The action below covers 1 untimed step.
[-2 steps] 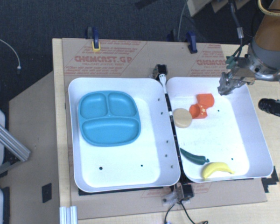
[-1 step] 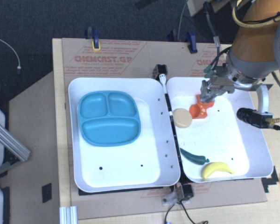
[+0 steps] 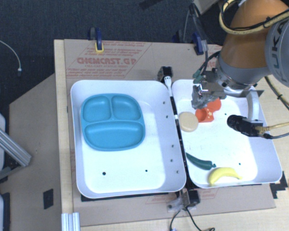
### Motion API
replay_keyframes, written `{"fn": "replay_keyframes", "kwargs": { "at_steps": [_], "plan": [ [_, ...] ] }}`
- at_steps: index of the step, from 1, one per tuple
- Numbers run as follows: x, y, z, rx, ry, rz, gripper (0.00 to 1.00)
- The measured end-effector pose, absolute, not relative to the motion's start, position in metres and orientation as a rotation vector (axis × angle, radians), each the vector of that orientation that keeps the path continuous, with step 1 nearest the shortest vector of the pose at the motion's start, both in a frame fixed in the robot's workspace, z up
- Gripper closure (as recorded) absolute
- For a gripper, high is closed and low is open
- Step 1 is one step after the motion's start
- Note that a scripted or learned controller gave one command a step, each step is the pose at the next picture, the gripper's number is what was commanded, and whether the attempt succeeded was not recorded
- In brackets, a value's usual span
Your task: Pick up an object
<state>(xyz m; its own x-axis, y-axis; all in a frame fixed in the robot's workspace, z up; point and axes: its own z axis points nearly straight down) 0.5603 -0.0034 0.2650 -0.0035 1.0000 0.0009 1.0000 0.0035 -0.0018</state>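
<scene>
1. Gripper [image 3: 203, 103]: it hangs from the grey arm with the orange band, over the upper part of the right bin [image 3: 231, 148]. Its tip sits directly over the red object [image 3: 209, 113]. Whether it is released, clenched or grasping anything cannot be told from this slanted overhead view.
2. Red object: a small, orange-red, irregular lump with a pale speck or two on its surface. It lies on the floor of the right bin near the far wall. Its upper edge is hidden under the gripper, so contact between the two cannot be judged.
3. Beige disc [image 3: 188, 121]: round and cream-coloured, just beside the red object on the side toward the left bin, close to the wall between the bins.
4. Dark green stick [image 3: 200, 161]: long, thin and tilted, in the near part of the right bin.
5. Banana [image 3: 224, 174]: yellow and curved, near the front wall, just beside the green stick.
6. Left bin [image 3: 154, 158]: it holds a blue divided plate [image 3: 113, 121] with three compartments, lying flat.
7. Bench [image 3: 111, 57]: a brown board under both bins.
</scene>
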Motion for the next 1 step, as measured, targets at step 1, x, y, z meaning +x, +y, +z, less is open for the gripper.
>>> {"fn": "replay_keyframes", "kwargs": {
  "at_steps": [1],
  "plan": [
    [0.5449,0.0554,0.2516,-2.212,-2.225,0.001,1.0]
  ]
}}
